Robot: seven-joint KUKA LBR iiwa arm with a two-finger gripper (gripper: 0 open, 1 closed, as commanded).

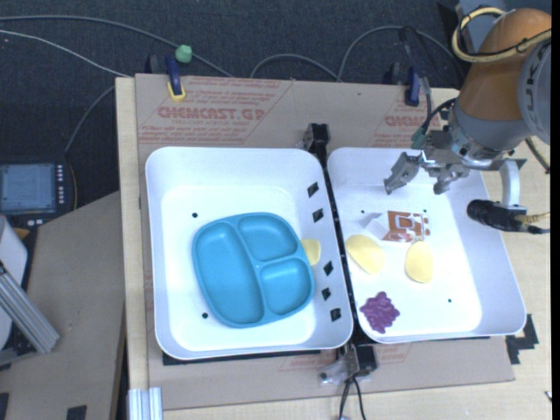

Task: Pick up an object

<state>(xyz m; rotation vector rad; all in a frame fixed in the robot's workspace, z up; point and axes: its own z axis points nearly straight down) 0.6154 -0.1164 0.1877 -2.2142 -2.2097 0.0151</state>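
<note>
Tool (426, 174) hangs over right bin (490, 296) back area, metal fingers spread apart, nothing between them. Below it: flat orange-print card (407, 225), two smooth yellow ovals (366, 253) (419, 262), knobbly purple cluster (380, 311). Left bin (166, 234): glossy blue three-compartment tray (252, 268).

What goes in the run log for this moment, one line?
phase: approach | gripper: jaws open, nothing held, above right bin far end | nearest: orange-patterned packet | left bin: blue divided plate
</note>
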